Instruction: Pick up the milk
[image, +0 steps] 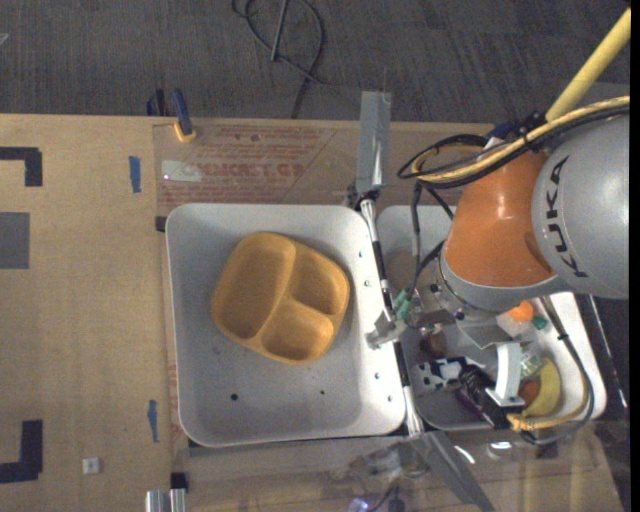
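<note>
Camera view: arm (545, 215) comes in from the right and sits low over the right bin (420, 218). The wrist and orange band cover most of that bin.

Gripper (395, 326) is at the bin's left side, hard up against the wall shared with the left bin (200, 400), about halfway along that wall. Can't tell whether it's open or closed, since the wrist blocks the line of sight from up here.

Milk (437, 375): small carton with black-and-white cow patches. It's in the right bin, in the near-left corner (bottom of the frame), close to the dividing wall. It sits just below the gripper in the picture, near it but apart, resting in the bin rather than in the gripper. Robot hardware hides its right side, so I can't say whether it's upright or tipped.

Also in the right bin:
- banana (546, 397) at the near-right side
- orange object (518, 312) further up, at the edge of the arm
- small green thing (541, 323) just beside the orange one

The last two are too covered to name.

Left bin holds one yellow divided plate (282, 297) with three compartments. It's turned at an angle to the bin walls and sits roughly centre, a bit toward the far side. There are a couple of dark specks on the bin floor toward the near edge.

Bench (80, 300) is brown board with blue tape bits and black corner marks along the left.
</note>
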